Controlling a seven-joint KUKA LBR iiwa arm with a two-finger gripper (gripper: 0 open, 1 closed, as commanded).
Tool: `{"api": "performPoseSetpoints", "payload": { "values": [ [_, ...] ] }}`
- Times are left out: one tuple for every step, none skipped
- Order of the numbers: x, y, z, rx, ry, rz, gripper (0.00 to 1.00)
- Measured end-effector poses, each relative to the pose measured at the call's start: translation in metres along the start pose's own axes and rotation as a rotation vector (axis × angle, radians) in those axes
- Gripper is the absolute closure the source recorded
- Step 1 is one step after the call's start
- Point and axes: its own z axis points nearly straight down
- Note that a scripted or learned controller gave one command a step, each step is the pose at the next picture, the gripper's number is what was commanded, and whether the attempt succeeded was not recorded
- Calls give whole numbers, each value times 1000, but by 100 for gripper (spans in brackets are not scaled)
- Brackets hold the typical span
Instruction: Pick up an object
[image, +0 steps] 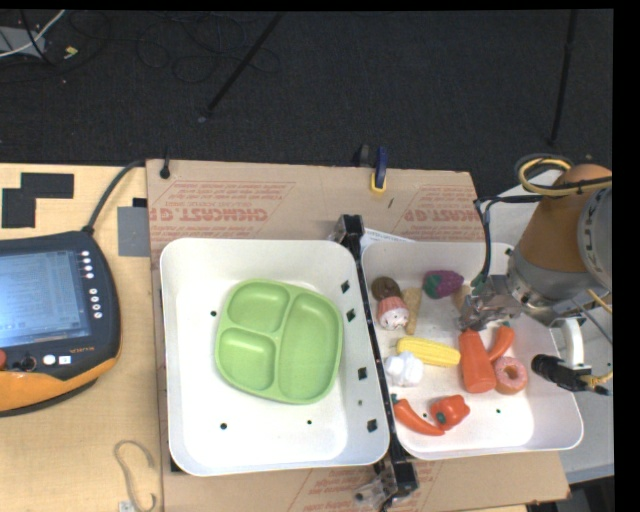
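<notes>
Approach step, by the look of it: gripper (484, 312) is parked low just above the orange carrot (476, 364); finger state can't be told. A final descent is needed next.

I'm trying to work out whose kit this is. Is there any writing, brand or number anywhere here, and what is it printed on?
"CHEMCAST G.P." in red, upside down from this camera, on the brown paper sheet behind the left bin.
The same red print repeats behind the right bin; its smaller lines are too blurred to read.
Handheld screen: its text is too small to read.
Red print on the sheet's front edge: unreadable.
</notes>
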Motion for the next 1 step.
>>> {"api": "performPoseSetpoints", "payload": {
  "values": [
    [-9,0,-51,-2,-3,5,100]
  ]
}}
